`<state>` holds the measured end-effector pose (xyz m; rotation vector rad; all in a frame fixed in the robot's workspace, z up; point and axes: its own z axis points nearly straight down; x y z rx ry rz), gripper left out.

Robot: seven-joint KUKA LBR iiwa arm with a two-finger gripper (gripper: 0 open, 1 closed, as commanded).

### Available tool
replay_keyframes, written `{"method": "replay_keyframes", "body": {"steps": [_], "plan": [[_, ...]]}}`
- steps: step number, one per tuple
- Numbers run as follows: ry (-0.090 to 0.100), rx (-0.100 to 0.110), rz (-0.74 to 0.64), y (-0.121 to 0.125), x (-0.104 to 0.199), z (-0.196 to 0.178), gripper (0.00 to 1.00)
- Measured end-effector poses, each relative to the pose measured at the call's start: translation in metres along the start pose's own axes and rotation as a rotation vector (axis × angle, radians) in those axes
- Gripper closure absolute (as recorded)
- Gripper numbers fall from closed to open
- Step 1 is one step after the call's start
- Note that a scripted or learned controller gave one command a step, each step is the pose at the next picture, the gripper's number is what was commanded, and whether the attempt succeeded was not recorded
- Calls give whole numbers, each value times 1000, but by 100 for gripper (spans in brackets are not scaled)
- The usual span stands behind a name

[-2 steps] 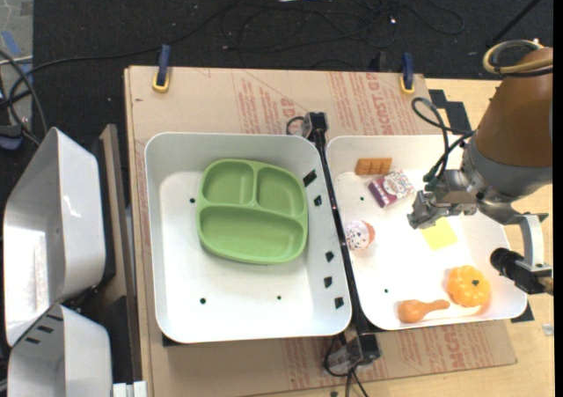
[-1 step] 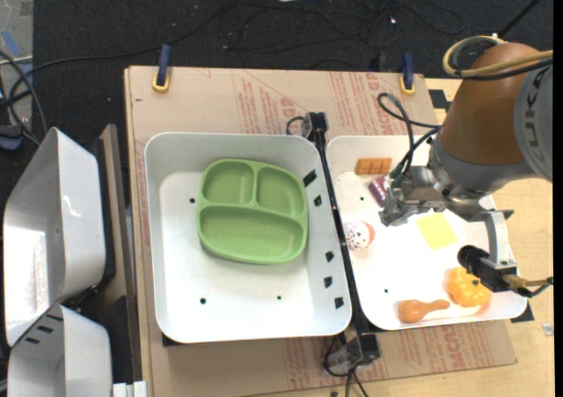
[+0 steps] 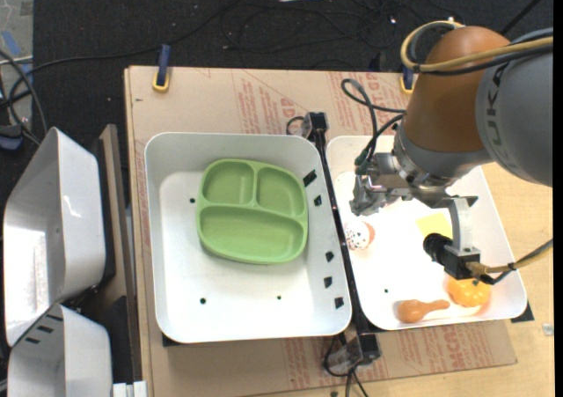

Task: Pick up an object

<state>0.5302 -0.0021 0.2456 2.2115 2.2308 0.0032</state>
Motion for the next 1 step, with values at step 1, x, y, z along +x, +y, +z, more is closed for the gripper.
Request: {"method": "replay_keyframes", "body": {"steps": [1], "plan": [[-1,1,0,14,54,16,100]]}}
